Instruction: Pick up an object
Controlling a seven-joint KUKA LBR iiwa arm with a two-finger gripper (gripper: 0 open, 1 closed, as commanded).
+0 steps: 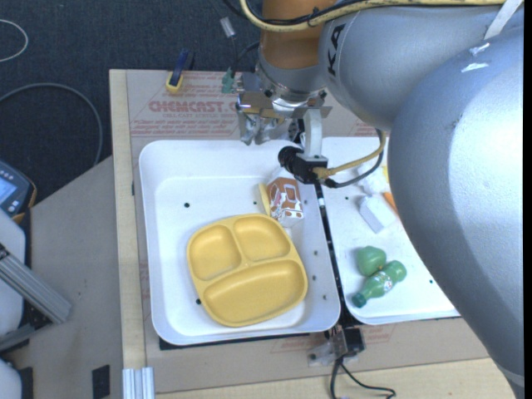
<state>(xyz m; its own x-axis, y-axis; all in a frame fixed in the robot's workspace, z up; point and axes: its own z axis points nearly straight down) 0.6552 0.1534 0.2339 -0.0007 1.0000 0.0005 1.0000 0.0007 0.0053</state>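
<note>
While the grey arm [432, 140] reaches in from the right and covers much of the right bin [416, 306], its tool [278, 131] hangs over the far rim of the left bin [166, 223], below the orange band [299, 2]. Metal parts of the tool show under the wrist, but whether it is open or closed cannot be told from this angle, and nothing can be seen in its grip. A black cable [320, 189] runs down from the tool along the edge where the two bins meet. Just below the tool, near the left bin's right wall, lies a small packet [283, 199] printed in orange and white, tilted on edge. Touching or just beside the packet, toward the near side, a yellow tray [247, 268] with three compartments lies flat and takes up most of the bin floor. Across the divide, the right bin holds a green bottle [378, 285] lying on its side, with a green lump [371, 259] just beside it and a small white block [376, 214] farther back. Both bins sit on a tan worktop [133, 306], whose far part bears faded red lettering and a small blue and yellow clip [178, 71].
</note>
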